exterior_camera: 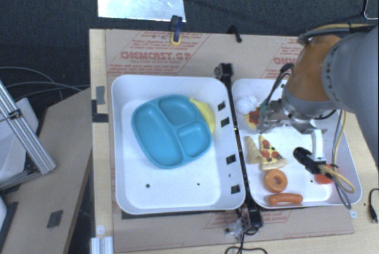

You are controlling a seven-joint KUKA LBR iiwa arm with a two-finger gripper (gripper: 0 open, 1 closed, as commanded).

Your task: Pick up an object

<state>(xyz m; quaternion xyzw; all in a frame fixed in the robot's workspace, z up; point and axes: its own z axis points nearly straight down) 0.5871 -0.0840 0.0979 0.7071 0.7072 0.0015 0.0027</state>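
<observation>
- the hand (261, 119) is low in the right bin (251, 86), at the bin's upper-left end; the grey arm with the orange band slants in over it from the right
- can't tell how far open the hand is, the wrist blocks it from this angle; nothing visibly gripped either, so I'm not counting anything as held
- nearest candidate is a small red piece (253, 118) right against the hand; a white lump (244, 104) sits just beside that, towards the bin's back corner
- rest of the right bin's toy food is lying flat on the floor: pizza slice (270, 152) with a pale wedge (253, 151) touching it, a donut (275, 180) below those, and a sausage (285, 199) along the front wall; none of it is off the floor
- left bin (121, 146) holds a blue divided plate (172, 130) with something yellow (205, 112) poking out from behind its far edge; well apart from the hand, so probably not the target
- both bins sit side by side on the tabletop (154, 54)
- my read on progress: the approach looks done, the grab and the lift are both left; my guess is it's going for the red piece, but nothing is picked up yet as far as I can see
</observation>
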